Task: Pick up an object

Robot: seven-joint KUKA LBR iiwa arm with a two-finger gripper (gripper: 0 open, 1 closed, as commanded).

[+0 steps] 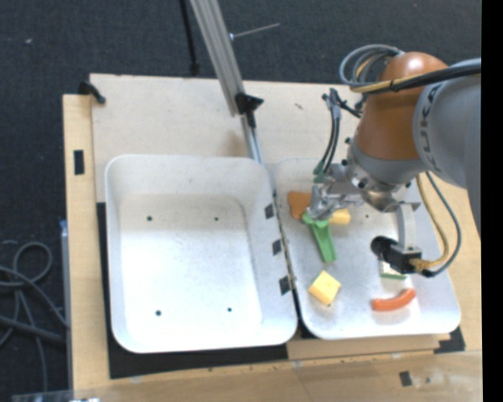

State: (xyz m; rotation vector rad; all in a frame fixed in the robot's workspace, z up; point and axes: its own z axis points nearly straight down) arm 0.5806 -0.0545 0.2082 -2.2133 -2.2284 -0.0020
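I see the end effector (324, 205) low in the right bin (356, 315), right at the top end of the green piece (324, 242). Can't tell if it's apart or together. Piece looks light, stiff plastic, prob slick. I'd grip across its narrow mid-shaft.

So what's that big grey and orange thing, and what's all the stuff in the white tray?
That's a robot arm, reaching in from the right. The camera sits above the bench, looking down at a slant. At the arm's end is its claw, low over the right white bin. In that bin lie a green piece right by the claw, a yellow block, a small yellow bit, an orange lump and a curved orange-red piece. Whether the claw has grabbed anything, I can't tell.
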